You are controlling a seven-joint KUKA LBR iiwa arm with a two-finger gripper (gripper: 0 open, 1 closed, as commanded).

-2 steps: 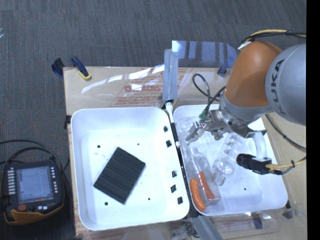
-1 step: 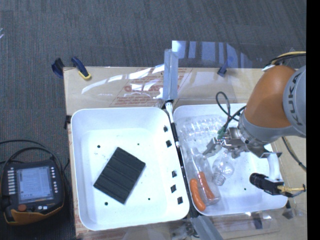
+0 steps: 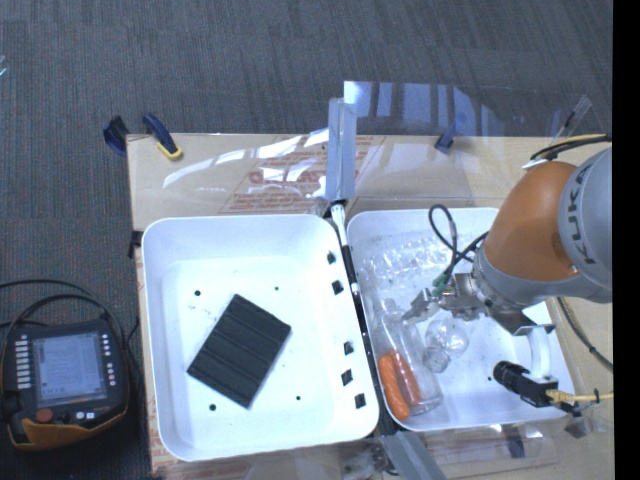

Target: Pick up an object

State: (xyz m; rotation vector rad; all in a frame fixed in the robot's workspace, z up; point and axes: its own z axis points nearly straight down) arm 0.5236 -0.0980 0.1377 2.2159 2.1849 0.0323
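My gripper [image 3: 428,303] hangs low over the middle of the right bin [image 3: 470,218], reaching in from the right. Clear plastic things lie around it: a crumpled clear piece [image 3: 405,260] just behind it and a rounded clear piece [image 3: 446,344] just in front. An orange carrot-like thing [image 3: 396,384] lies at the bin's front left, partly under a clear bottle [image 3: 412,360]. A flat black ribbed block [image 3: 240,350] rests tilted in the left bin [image 3: 170,258]. I see nothing clearly held.
A grey divider [image 3: 350,308] with black clips separates the two bins. A handheld control pendant [image 3: 62,373] sits on the floor at the left. Blue and yellow clamps [image 3: 150,136] hold the bench's back left corner.
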